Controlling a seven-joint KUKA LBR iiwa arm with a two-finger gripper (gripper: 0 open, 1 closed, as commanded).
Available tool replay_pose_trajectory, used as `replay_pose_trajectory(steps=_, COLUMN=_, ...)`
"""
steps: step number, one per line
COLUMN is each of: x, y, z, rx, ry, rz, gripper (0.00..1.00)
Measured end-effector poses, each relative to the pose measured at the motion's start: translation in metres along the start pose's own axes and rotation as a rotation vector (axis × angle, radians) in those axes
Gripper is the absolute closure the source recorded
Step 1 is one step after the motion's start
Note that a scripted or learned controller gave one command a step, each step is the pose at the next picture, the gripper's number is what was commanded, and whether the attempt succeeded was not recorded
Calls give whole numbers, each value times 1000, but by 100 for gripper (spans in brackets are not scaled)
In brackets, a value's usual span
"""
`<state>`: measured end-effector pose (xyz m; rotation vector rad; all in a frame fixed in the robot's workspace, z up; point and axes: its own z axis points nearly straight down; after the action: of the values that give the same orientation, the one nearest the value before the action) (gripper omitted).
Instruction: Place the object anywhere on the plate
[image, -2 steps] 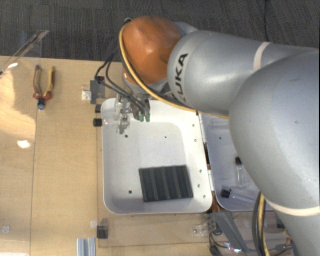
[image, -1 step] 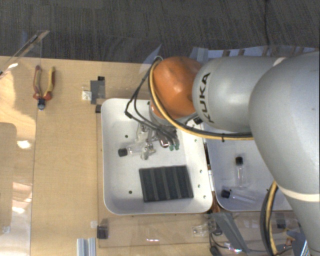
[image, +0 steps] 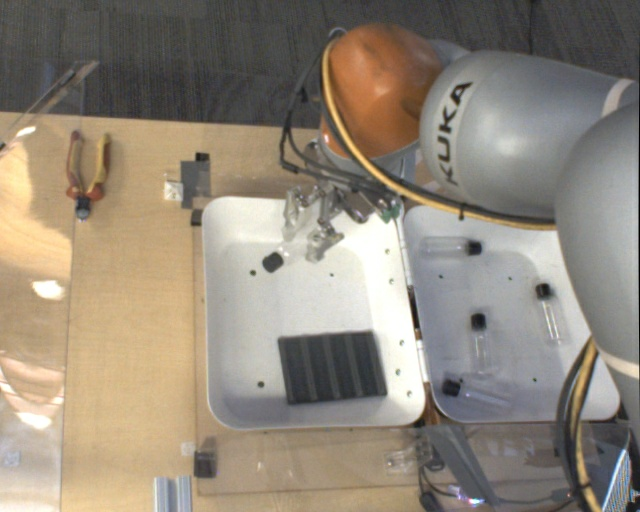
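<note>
I see the hand (image: 306, 235) over the far end of the left bin (image: 225, 330); it looks to pinch a clear vial (image: 281, 252) with a black cap, though I cannot tell for sure. The dark ridged plate (image: 331, 366) lies near, well apart

A dark grey, ribbed plate (image: 331, 366) lies in the white left bin (image: 228, 330), a small black object (image: 272, 262) nearby, what seem red-handled pliers (image: 86, 172) on the tan bench (image: 130, 330) at upper left.
</note>
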<state>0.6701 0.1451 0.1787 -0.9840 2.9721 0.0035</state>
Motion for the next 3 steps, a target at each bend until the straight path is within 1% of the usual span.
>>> replay_pose_trajectory(steps=1, x=-47, y=63, z=48, rx=0, ry=0, rz=171, gripper=100)
replay_pose_trajectory(steps=2, x=-54, y=71, z=-78, rx=0, ry=-2, rz=22, gripper=100)
replay_pose_trajectory(steps=3, x=-54, y=73, z=-49, rx=2, ry=5, rz=757, gripper=100)
